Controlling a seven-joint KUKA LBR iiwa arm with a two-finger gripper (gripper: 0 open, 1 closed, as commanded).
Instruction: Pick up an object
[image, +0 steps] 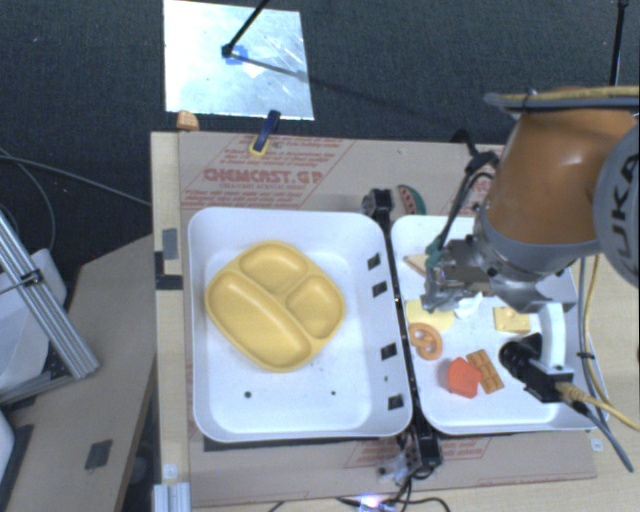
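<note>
My gripper (436, 297) hangs low over the left part of the right bin (560, 415), with the grey and orange arm above it hiding much of that bin. Just below the gripper lies a pretzel (425, 341), and a flat yellow piece (414, 313) sits beside it at the bin's left wall. Further toward the front are a red-orange chunk (461, 378) and a brown waffle-like strip (485, 370). A yellow cheese slice (511, 320) lies to the right, and a tan wedge (415, 264) lies behind the gripper. Nothing shows as held.
The left bin (230, 410) holds a yellow divided plate (275, 304). A black divider with clips (392, 300) runs between the bins. Behind the bins lie cardboard, a blue and yellow tool (265, 133) and a shiny sheet (238, 58).
</note>
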